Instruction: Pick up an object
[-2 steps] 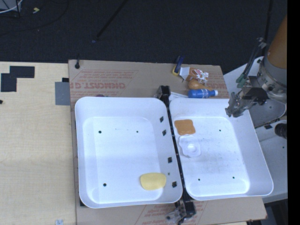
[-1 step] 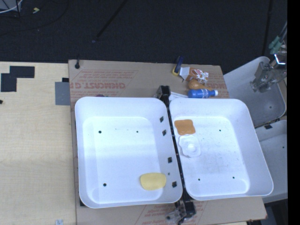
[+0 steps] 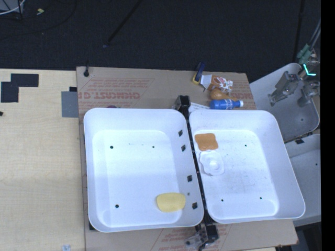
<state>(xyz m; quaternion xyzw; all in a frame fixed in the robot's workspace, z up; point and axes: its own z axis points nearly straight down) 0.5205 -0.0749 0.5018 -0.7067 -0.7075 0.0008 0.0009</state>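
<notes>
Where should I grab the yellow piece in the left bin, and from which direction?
Come straight down on the yellow piece. It lies flat, wider than deep, so likely close across its shorter span; the bin's near wall leaves little room for a side approach.

Two white bins w/ small dark dots sit on brown cardboard printed in red. Left bin: pale yellow piece. Right bin: orange-brown slab, white lump. Behind: blue bottle, white cap. Bench light wood, black and grey patches.
</notes>
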